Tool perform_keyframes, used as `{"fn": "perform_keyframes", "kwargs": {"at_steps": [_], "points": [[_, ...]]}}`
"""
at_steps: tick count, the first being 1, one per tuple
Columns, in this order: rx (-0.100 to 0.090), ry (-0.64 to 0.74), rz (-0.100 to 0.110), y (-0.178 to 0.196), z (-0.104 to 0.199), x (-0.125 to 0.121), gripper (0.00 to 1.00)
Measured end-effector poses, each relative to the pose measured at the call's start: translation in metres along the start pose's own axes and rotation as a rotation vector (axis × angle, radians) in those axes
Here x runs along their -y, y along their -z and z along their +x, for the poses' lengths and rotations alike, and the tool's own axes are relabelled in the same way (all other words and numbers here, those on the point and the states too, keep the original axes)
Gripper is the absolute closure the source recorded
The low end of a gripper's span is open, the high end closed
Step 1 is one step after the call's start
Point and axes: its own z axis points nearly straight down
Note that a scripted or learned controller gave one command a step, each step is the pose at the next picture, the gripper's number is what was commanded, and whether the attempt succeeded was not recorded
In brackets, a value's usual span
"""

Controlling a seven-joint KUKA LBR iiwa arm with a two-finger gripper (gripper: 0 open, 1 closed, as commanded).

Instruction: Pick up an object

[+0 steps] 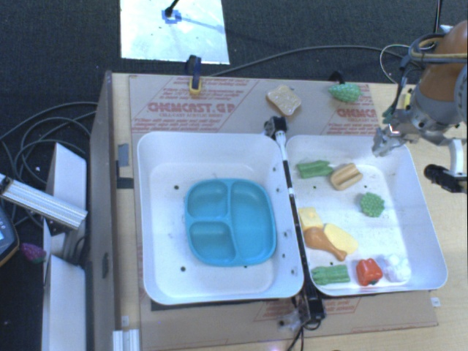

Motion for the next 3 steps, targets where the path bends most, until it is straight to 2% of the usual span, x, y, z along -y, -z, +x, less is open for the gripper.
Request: {"fn": "perform_keyframes", "kwargs": {"at_steps": [1,2,3], "points": [[0.0,0.001,-0.002,0.067,0.019,0.011,1.0],[0.0,0.0,0.0,0.066,0.019,0.011,0.0],[-0.002,-0.001,0.003,0.029,0.093,0.049,0.0]]}}
